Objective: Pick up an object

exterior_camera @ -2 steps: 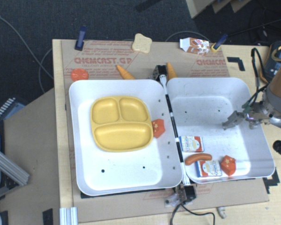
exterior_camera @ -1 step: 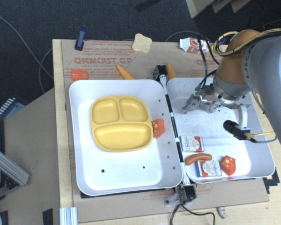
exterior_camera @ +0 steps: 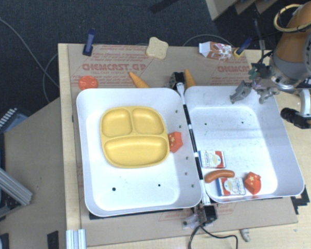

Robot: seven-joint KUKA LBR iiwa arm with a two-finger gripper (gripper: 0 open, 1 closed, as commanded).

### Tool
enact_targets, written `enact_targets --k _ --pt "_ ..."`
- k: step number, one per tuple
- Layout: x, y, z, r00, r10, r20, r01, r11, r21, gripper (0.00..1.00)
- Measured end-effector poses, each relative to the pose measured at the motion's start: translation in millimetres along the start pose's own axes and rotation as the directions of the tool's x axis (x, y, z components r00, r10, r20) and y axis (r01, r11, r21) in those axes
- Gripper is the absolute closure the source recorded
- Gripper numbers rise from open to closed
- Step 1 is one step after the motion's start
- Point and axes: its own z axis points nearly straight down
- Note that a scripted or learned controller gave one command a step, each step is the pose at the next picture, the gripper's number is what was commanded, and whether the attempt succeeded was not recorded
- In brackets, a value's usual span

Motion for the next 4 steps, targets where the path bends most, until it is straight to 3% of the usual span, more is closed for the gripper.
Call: enact_targets --k 1,2,3,4 --pt "68 -124 -1 1.0 0.0 -0.004 0.0 1.0 0.006 0.0" --pt "67 -123 67 1.0 0.0 -0.003 0.0 1.0 -0.003 0.0" --pt "93 -73 -31 1.0 -0.002 -0.003 0.002 1.0 0.0 0.0" --pt "79 -93 34 1.0 0.0 -0.003 0.0 1.0 0.006 0.0"
